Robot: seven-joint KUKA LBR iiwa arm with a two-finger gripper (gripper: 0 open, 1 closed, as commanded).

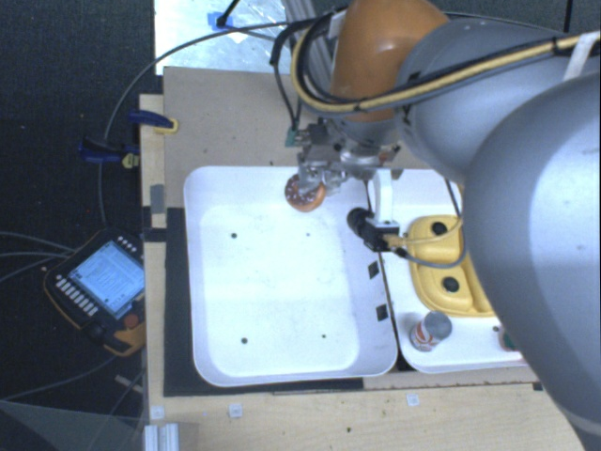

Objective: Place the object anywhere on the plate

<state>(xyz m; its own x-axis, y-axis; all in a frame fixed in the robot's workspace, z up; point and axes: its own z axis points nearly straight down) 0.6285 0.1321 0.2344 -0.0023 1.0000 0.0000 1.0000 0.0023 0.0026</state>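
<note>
Gripper (315, 178) is seen at the far edge of the left bin (216, 346), toward 12 o'clock of that bin, under the orange-banded wrist of the arm (470, 92). A small round brownish object (305, 194) is located right at the gripper tip, in contact with or directly below it. Whether it is pinched cannot be told, since the tool end is blurred and largely covered by the wrist housing. Long axis and heading of the object cannot be determined: it reads as roughly round from above.

The left bin is seen with a white floor marked by a few small dark dots; the brownish object is positioned over its far rim area, at about 1 o'clock of the bin centre.

The right bin (451, 360) is partly hidden by the arm. A yellow plate-like item (441, 271) with two dark spots is seen in it, at 3 o'clock from the gripper and well apart from the brownish object. A small grey-and-red item (430, 330) is placed just beside the yellow one, at its 6 o'clock

A handheld pendant (101, 280) with a lit screen is lying off the bench at 9 o'clock
</note>
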